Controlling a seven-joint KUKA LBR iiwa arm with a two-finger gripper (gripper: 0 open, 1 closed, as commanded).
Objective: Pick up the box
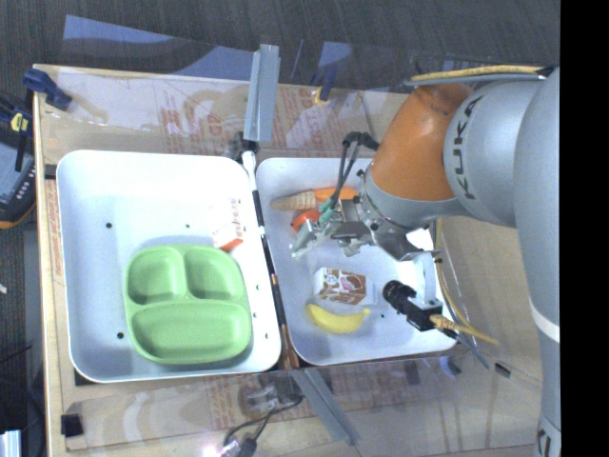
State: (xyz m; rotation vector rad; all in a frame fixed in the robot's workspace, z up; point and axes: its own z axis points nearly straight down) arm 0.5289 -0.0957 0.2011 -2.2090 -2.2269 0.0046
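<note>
Positioning for the pick. The gripper [319, 234] hangs over the far half of the right bin [381, 347], close to a red piece [304, 220] and a cone-shaped item [297, 200]. Whether it is spread or closed cannot be read at this slant, and nothing shows in its grasp. The box [341, 287], small, brown and white, lies flat on the bin floor nearer the camera, apart from the gripper and apparently untouched. A banana [338, 320] lies just beside the box's near edge. The left bin [95, 208] carries a green divided tray [187, 303], which plays no part in the task.

Judged from this layout, the step in hand is the approach. A clean pick probably calls for shifting the gripper toward the camera until it is centred over the box. It should then descend vertically and close across the box's narrower span. Closing along the axis away from the banana would lower the chance of catching the fruit as well. A flat, light carton may skid or tilt if struck off-centre, so a square, centred descent is advisable.
</note>
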